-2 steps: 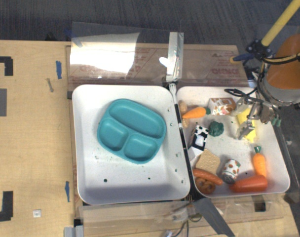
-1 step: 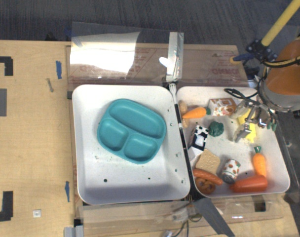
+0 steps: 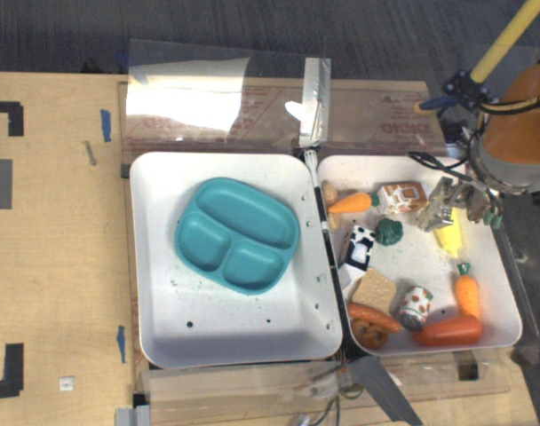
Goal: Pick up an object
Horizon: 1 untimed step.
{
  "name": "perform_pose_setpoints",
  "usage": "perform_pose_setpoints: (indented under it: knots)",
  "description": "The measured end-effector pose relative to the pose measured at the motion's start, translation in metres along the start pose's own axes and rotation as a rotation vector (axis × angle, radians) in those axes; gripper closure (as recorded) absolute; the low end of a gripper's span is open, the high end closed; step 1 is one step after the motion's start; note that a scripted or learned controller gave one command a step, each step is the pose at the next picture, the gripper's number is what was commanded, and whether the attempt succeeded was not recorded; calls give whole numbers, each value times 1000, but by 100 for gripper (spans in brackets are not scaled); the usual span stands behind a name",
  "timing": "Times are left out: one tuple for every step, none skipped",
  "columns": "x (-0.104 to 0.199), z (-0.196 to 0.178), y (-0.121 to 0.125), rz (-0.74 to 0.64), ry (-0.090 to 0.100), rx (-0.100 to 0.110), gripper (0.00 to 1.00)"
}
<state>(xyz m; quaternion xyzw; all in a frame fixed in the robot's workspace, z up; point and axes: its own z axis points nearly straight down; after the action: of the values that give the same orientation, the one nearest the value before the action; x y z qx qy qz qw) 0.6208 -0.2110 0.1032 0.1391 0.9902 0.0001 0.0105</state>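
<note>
My gripper (image 3: 462, 211) hangs over the back right part of the right bin (image 3: 510, 282), its fingers apart and nothing between them. A yellow piece (image 3: 448, 236) lies just below its left finger (image 3: 440, 204). Spread across that bin are a carrot (image 3: 350, 204), a small printed box (image 3: 401, 198), a green lump (image 3: 390, 232), a black-and-white toy (image 3: 360, 246), a slice of toast (image 3: 374, 288), a patterned cup (image 3: 416, 304), a small carrot (image 3: 466, 294) and a red sausage (image 3: 448, 329).
The left bin (image 3: 154, 327) holds a teal divided plate (image 3: 238, 234). A metal divider (image 3: 315, 105) and a clear sheet (image 3: 190, 96) stand behind the bins. Cables (image 3: 448, 158) and an orange band (image 3: 526, 122) sit above the gripper at right.
</note>
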Motion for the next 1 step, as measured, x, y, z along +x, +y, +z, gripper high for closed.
perform_pose_setpoints:
  knots:
    - [3, 2, 0, 0, 12, 0, 0]
